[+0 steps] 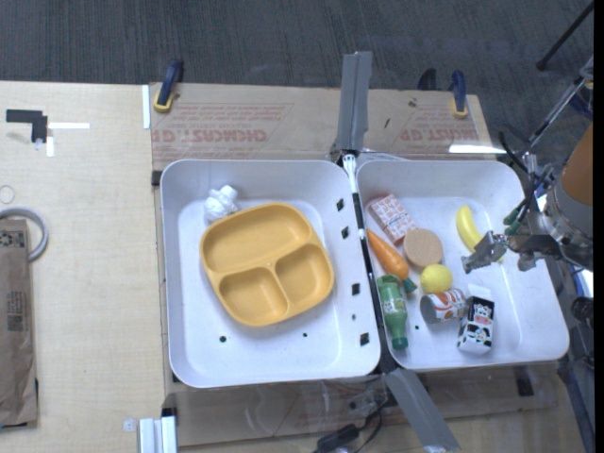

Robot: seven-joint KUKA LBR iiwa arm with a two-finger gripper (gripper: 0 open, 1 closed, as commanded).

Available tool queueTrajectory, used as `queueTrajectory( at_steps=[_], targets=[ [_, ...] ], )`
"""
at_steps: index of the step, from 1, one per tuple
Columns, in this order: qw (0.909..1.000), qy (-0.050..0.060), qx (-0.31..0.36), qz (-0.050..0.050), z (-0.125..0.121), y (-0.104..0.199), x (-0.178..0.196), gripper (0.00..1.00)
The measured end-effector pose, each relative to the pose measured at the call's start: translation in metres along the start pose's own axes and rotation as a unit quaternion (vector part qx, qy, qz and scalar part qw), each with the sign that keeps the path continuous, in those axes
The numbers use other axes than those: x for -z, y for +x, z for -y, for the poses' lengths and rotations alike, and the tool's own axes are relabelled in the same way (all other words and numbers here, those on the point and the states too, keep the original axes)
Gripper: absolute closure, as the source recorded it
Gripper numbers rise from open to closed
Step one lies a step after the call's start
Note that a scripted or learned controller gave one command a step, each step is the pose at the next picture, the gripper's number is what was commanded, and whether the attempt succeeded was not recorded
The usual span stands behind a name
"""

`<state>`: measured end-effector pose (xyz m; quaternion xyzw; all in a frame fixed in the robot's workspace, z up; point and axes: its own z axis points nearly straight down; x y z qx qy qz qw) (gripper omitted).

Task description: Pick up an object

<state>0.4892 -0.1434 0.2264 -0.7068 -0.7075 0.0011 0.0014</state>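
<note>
The right bin (528,182) holds several objects: a yellow banana (466,226), a lemon (436,278), a round tan disc (423,247), an orange carrot (387,254), a green bottle (392,310), a red-and-white box (391,218), a small can (445,304) on its side and a black-and-white carton (478,325). My gripper (483,252) hovers over the right bin's right half, just right of the banana and lemon and above the carton. It is open, with nothing between its fingers.
The left bin (179,281) holds a yellow divided tray (267,262) and a crumpled white object (222,199) at its back left. A grey divider bar (355,102) runs between the bins. A brown bag (14,319) lies on the bench at far left.
</note>
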Motion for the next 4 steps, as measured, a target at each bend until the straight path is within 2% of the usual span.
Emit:
queueTrajectory(
  at_steps=[1, 2, 3, 4],
  targets=[
    [0.9987, -0.001, -0.05, 0.0, -0.063, -0.019, -0.048, 0.0],
    [0.9993, -0.002, -0.036, 0.001, -0.097, -0.059, -0.134, 0.0],
    [0.9993, -0.002, -0.037, 0.001, -0.097, -0.06, -0.125, 1.0],
    [0.9889, -0.001, -0.149, 0.001, -0.117, -0.035, 0.012, 1.0]
  ],
)
